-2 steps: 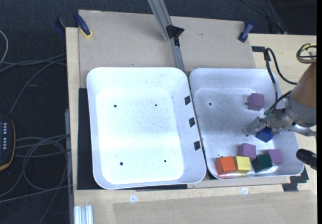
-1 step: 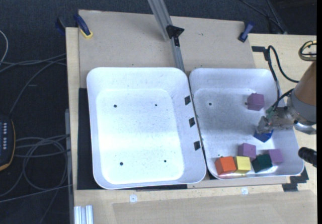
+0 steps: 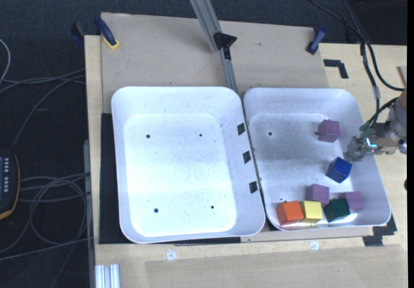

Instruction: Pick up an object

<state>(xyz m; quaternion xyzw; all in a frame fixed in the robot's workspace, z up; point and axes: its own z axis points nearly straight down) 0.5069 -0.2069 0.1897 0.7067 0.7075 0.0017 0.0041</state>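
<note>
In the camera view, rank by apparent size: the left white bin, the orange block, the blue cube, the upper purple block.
1. Left white plastic bin, by far largest.
2. Orange block.
3. Blue cube and upper purple block: look about alike, so unranked.

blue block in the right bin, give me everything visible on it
The blue block is a small cube, solid matte blue, likely foam or painted wood. It sits turned cornerwise to the bin walls, on the right bin floor near its right wall. It stands apart from the other blocks. The gripper is just above and right of it; contact cannot be told.
</note>
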